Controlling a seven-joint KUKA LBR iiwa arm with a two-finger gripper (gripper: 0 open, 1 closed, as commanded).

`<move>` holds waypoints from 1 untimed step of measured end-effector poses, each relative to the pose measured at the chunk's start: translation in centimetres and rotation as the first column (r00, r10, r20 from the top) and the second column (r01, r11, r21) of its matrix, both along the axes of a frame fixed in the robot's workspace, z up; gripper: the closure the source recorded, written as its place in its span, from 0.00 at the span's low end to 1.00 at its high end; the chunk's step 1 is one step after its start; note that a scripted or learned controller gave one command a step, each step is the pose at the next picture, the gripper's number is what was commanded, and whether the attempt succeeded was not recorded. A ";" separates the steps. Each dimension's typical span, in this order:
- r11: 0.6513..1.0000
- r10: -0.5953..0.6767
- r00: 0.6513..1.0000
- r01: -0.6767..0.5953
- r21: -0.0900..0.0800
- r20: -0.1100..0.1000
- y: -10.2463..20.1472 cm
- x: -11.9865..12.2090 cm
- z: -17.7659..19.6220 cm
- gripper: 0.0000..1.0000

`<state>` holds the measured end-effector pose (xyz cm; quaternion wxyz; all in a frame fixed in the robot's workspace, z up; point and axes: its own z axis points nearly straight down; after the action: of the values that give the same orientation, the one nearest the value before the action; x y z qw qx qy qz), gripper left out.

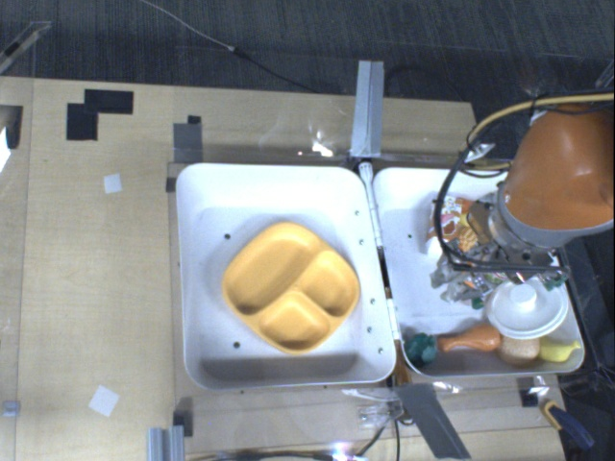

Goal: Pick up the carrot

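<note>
Camera view: gripper (500,275), grip state unreadable, hovers above the orange green-topped carrot (459,341); crowding toys could spoil the grasp.

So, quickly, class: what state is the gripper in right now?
Gripper: over the right bin, above the carrot; open or closed cannot be told.

Arm (567,166) cut off by right edge of frame at upper right. Gripper (500,275) buried under orange band and wrist; fingers impossible to make out. Clutter of small items (461,233) in right bin (408,219), centre right of frame, partly covered by arm and cables, too jumbled to identify. Carrot (469,340), lower right, overlapped at right end by white cup (524,307). Yellow object (562,351) at lower right mostly hidden behind cup.
</note>
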<state>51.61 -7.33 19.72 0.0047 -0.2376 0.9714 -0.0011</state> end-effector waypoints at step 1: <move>0.931 0.366 0.931 -0.366 -0.006 0.004 -2.5 -0.9 -10.7 1.00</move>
<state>50.70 -9.81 9.02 0.0068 -0.4144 0.9101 -0.0033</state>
